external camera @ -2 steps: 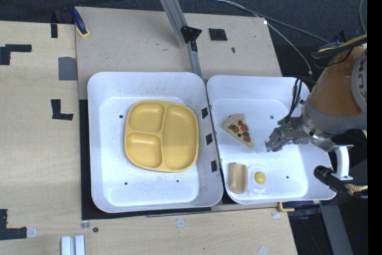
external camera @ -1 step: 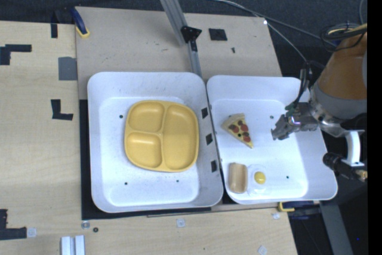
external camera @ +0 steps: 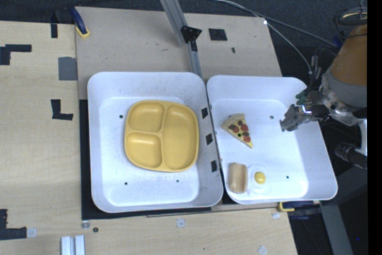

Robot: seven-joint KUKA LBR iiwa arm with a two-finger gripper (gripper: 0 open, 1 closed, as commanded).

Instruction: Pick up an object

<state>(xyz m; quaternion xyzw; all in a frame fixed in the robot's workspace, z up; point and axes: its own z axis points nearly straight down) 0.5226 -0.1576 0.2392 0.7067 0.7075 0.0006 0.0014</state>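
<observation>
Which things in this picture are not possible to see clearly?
- Gripper, camera view: small and dark, so open or shut cannot be told.
- Arm: cut off by the right edge.
- Bread and egg in the right bin: too small to tell if they touch.
- Pizza slice: toppings blurred.

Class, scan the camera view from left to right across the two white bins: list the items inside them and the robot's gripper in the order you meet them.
Yellow three-compartment plastic plate → tan toy bread roll → toy pizza slice with red toppings → white toy fried egg with yellow yolk → dark two-finger gripper.
</observation>
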